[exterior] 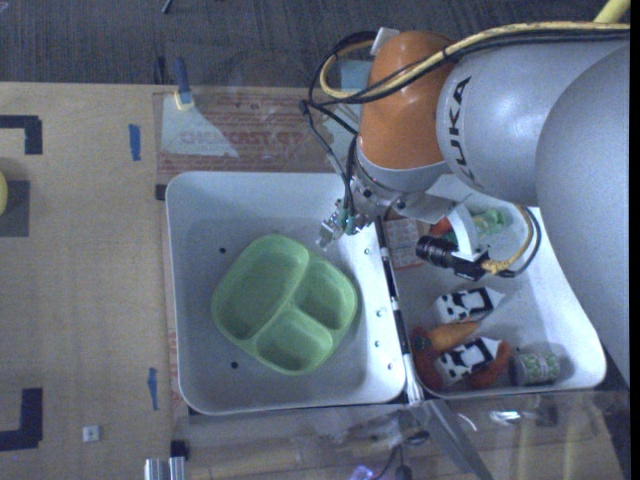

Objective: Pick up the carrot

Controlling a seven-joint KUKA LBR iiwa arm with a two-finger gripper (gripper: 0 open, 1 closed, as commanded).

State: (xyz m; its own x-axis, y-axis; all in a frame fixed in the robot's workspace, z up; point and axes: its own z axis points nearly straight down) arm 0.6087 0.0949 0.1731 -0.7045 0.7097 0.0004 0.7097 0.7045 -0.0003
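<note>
Arm reaches in from right, orange band over the divider between the two bins. Gripper (pixel 334 226) sits low above the left bin (pixel 190 268), just beside the upper right edge of the green divided plate (pixel 285 303); fingers too small and blurred, cannot tell if spread or closed. Nothing visible between them. Carrot (pixel 452 335) lies in right bin (pixel 575 343), lower part, between two black-and-white cow toys (pixel 465 305), probably touching both. Well apart from gripper
</note>
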